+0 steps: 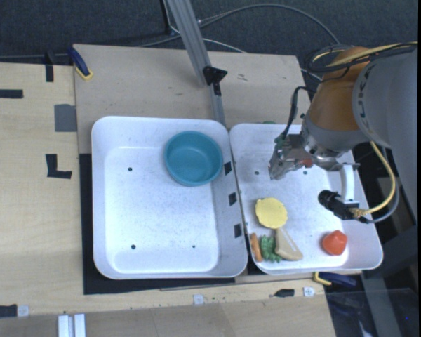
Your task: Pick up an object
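Observation:
My gripper hangs over the upper middle of the right bin, above bare floor and with nothing visible between its fingers. Below it lies a flat yellow disc. Further toward the front edge sit a tan wedge, a small green piece and a thin orange carrot-like stick. A red tomato-like ball rests in the front right corner. A teal bowl stands at the top right of the left bin.
A metal pole slants down from the top to the seam between the bins. A black fitting with yellow cable sticks out of the arm over the right bin's right side. The wooden bench surrounds both bins.

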`<state>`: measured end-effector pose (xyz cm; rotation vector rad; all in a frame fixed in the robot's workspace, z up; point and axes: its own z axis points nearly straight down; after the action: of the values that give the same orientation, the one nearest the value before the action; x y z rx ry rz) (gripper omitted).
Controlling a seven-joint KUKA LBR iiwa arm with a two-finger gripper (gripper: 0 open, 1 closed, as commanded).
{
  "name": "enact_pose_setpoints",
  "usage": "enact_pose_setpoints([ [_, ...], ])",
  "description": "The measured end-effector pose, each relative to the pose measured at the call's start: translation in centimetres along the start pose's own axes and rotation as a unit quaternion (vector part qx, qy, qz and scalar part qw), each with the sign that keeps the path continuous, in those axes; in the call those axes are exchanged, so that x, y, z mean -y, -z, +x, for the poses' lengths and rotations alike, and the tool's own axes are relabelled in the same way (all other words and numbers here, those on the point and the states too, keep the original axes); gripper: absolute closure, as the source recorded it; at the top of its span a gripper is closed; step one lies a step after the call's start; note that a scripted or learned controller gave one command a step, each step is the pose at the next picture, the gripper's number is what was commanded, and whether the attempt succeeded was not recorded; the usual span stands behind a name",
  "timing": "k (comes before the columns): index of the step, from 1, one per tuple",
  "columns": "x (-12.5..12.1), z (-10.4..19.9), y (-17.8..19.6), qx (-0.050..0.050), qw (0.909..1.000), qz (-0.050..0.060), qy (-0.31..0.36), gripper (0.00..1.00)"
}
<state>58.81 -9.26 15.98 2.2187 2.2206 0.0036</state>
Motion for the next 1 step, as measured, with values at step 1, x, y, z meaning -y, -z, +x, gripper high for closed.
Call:
enact_pose_setpoints([
  [1, 0.15, 0.3, 6.17, 0.0, 1.0, 0.0, 0.0, 1.0],
])
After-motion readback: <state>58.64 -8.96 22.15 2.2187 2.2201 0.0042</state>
